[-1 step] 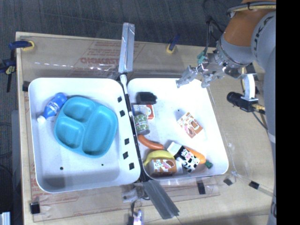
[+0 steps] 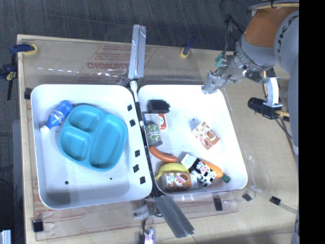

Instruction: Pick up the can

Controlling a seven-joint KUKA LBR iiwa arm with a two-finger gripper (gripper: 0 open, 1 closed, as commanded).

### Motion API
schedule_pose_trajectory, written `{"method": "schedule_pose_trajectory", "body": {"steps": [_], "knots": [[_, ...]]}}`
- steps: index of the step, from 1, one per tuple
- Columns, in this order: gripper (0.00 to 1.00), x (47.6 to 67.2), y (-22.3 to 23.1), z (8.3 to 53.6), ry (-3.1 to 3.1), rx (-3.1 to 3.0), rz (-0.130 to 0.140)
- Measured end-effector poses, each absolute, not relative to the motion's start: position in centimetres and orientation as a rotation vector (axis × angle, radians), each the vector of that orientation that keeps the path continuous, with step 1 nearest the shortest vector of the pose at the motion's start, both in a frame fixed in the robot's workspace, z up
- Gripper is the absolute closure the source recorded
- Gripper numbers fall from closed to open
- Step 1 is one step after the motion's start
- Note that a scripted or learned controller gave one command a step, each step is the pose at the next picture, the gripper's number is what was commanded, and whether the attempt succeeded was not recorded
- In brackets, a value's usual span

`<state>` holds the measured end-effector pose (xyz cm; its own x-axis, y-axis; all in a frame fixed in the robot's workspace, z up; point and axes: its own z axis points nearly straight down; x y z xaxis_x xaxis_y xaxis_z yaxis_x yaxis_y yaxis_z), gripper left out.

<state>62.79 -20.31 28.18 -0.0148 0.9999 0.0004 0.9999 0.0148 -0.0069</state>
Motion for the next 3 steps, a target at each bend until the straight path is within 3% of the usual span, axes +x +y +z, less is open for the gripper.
{"method": "schedule_pose_trajectory", "body": {"steps": [1, 2, 3], "knots": [[1.00, 60.9, -20.9, 35.0, -2.383, -2.047, 0.002], [1.00, 57.4, -21.0, 20.7, -2.688, -1.621, 0.002], [1.00, 54.3, -13.7, 11.8, -2.927, -1.137, 0.001]]}}
